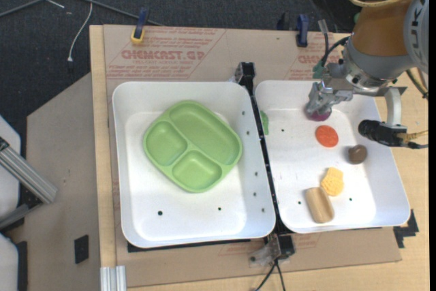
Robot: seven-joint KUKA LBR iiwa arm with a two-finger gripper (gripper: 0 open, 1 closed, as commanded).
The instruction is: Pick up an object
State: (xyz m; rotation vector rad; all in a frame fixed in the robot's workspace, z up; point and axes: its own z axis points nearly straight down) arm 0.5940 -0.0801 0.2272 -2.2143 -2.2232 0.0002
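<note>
You have the desk, a cardboard-topped board, carrying two white bins side by side. The left bin holds a green divided plate set at a slant, a little far of centre; bare white floor lies all round it, widest along the near edge and the near-right corner. The right bin meets the left one along a dark seam, and its left half is mostly bare.

The arm comes in from the far right and ends over the far part of the right bin. Its pincer points down at a small purple thing that shows just beneath it, close to the far wall; you cannot tell whether the pincer is spread or pressed together, nor whether it touches the purple thing.

Near the pincer, to its right and nearer, lies an orange-red round piece. Further right, close to the right wall, sits a brown ball. Nearer still, a yellow bumpy piece touches a tan cylinder, which lies close to the near rim.

Two clamps, yellow and blue, grip the desk's far edge.
</note>
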